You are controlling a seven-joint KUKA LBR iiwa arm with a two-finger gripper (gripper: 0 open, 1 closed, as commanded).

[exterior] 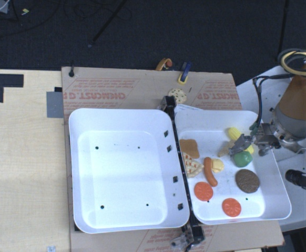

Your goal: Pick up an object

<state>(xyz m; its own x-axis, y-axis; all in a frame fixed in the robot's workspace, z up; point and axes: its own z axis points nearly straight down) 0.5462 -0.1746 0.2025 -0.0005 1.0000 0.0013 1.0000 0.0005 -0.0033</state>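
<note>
Gripper, finger spread indiscernible, lowered into the right bin just above the green ball and beside the yellow piece, evidently its targets, while a sausage lies nearby.

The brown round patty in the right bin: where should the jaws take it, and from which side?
Grip the brown patty across its rim, coming straight down. It lies flat as a disc, apart from the green ball above it and the orange slice below-left, so its left and right edges look free. The gripper sits just above the ball.
</note>
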